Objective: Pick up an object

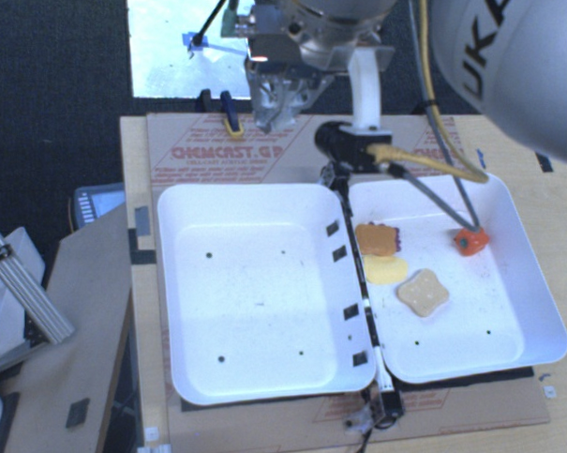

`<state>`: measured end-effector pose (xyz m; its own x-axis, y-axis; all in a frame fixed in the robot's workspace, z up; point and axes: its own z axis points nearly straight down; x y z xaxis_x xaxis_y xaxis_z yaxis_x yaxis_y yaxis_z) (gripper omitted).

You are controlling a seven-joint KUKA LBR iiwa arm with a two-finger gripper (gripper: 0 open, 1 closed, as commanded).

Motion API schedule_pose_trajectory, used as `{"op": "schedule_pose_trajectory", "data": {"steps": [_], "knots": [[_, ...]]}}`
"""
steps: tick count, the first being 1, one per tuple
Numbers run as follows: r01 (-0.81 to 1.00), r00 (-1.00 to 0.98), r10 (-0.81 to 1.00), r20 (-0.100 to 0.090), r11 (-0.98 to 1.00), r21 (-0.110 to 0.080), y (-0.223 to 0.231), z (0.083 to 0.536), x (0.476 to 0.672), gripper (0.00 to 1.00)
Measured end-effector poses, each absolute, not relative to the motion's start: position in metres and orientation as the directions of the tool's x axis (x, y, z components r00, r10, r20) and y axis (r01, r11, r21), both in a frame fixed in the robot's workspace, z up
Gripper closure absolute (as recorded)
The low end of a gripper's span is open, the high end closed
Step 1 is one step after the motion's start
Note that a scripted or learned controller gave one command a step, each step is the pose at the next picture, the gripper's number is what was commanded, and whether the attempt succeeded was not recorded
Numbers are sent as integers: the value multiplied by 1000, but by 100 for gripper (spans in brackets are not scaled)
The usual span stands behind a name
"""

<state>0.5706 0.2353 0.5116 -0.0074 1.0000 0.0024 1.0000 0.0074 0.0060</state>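
The gripper (276, 104) hung high, jaw state unclear; the toast slice (422, 293) lay far below-right, best approached by descending squarely over it.

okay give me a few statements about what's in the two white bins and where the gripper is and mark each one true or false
1. The toast-shaped piece lies in the right bin. True.
2. The small orange object sits in the left bin. False: it is in the right bin, near its far right side.
3. The gripper hangs above the bench behind the bins. True.
4. The yellow piece is stacked on top of the toast-shaped piece. False: it lies beside it, closer to the divider.
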Motion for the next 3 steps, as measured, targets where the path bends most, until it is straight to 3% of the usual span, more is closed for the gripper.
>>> {"op": "schedule_pose_trajectory", "data": {"steps": [1,2,3], "knots": [[1000,1,1000,2,-1,10,233,536,672,100],[1000,-3,1000,0,3,1,234,535,668,0],[1000,-6,1000,2,6,4,234,547,668,100]]}}
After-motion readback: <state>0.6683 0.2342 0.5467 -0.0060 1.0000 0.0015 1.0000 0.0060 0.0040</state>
